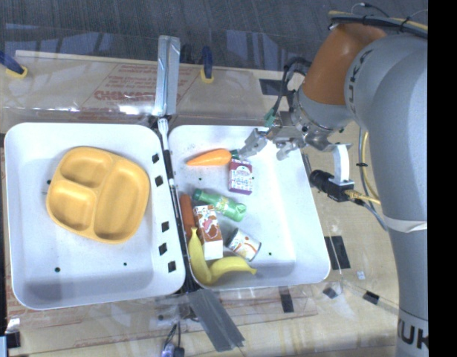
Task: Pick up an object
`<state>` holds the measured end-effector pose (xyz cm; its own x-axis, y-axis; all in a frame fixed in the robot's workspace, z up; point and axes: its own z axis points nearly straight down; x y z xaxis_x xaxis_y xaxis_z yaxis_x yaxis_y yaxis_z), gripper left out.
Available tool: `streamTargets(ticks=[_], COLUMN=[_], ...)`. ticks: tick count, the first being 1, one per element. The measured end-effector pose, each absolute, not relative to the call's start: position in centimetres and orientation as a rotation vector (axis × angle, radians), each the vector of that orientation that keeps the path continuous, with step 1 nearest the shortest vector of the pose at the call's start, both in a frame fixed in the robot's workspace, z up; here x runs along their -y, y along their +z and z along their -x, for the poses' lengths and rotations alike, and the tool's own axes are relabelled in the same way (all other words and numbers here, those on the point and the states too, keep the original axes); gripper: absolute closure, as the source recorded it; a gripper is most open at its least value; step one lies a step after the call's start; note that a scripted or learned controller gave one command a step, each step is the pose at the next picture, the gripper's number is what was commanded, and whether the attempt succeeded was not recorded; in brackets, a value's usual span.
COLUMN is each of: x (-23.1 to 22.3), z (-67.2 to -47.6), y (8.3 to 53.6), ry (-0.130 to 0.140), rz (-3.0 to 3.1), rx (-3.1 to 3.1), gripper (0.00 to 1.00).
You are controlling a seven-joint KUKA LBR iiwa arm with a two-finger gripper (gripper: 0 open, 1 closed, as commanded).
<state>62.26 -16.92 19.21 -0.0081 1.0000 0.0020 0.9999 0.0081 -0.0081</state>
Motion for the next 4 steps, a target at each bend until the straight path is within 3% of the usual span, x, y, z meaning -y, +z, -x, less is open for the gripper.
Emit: streamTargets(ticks=[1,2,3,4], x=[14.0,14.2,6.3,2.6], z=[-66.0,-65.4,-60.0,-58.2], y=[9.8,10.0,21.0,19.3], ry=[-0.007,0.017,0.009,0.012], rz=[2.077,2.062,2.364,2.434], rx=[2.368,2.356,2.061,1.975], gripper=[0.00,1.00,1.00,1.00])
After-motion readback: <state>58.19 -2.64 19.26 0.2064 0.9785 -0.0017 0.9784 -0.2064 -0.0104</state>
